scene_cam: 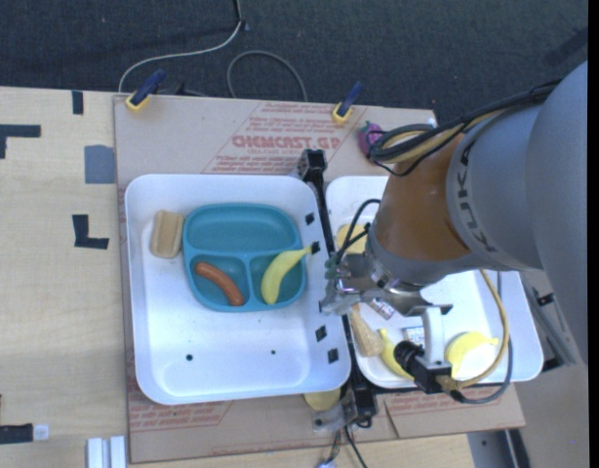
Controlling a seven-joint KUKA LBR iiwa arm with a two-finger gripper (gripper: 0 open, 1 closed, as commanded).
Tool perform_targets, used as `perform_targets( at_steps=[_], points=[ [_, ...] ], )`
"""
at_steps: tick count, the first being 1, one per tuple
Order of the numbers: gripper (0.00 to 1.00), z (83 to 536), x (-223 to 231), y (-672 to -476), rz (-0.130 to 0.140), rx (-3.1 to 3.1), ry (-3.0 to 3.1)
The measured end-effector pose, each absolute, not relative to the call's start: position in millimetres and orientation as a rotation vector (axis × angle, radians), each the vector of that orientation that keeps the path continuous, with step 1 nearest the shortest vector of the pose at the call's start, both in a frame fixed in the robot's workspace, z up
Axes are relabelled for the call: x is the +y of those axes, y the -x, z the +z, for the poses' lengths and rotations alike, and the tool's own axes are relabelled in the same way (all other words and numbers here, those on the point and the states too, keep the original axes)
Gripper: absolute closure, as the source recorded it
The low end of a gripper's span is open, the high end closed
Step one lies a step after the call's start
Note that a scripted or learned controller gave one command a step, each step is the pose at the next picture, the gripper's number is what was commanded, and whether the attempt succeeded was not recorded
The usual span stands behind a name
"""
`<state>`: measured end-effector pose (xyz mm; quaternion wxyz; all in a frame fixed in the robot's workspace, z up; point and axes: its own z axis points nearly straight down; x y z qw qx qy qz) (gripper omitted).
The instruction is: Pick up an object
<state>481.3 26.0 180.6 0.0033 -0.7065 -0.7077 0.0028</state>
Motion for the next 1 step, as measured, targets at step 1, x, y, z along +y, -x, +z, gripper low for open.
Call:
perform_targets(
  at_steps=[1],
  points=[
    [1.0,212.8,-31.6,-484.0,0.001,-2.219,2.228]
  ],
)
